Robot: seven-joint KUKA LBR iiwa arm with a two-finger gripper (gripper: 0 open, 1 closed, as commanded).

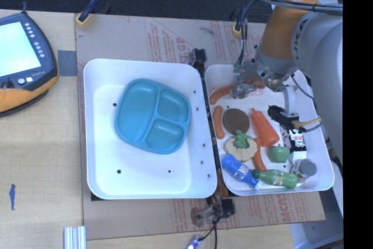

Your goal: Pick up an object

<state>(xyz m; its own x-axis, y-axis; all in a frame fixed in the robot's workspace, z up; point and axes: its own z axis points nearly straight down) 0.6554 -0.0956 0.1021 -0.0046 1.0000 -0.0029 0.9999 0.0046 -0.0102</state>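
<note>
Item 1. Arm (291, 26), grey metal with a glossy orange band. Its jaws hang low over a corner of the right bin (274, 190). We cannot tell whether they are apart or together, and we see nothing gripped between them.

Item 2. Right bin, shallow, smooth white plastic with rounded corners. It holds the candidates for picking:
- curved orange sausage (220, 94), smooth, just beside the jaws on the side toward the left bin;
- straight orange sausage (218, 121), near the jaws, toward the camera;
- brown disc (236, 119), flat, round and matt, also near the jaws and toward the camera;
- carrot (265, 128), tapered orange plastic, beside the disc on the side away from the left bin;
- tan round piece (242, 147) with a knobbly green top, beyond the disc from the jaws;
- green pepper (278, 153), glossy and lumpy;
- blue wrapper (238, 169), crumpled, well apart from the jaws;
- green bottle (277, 178), lying on its side, touching the wrapper;
- grey round cap (306, 168), farthest from the jaws.

Item 3. Left bin (105, 172), same make, holding a blue divided plate (154, 116) with three compartments and rounded corners.

Item 4. Desk (35, 154), pale wood grain, covered by a cardboard sheet (169, 38) with red printing that we cannot read.
</note>
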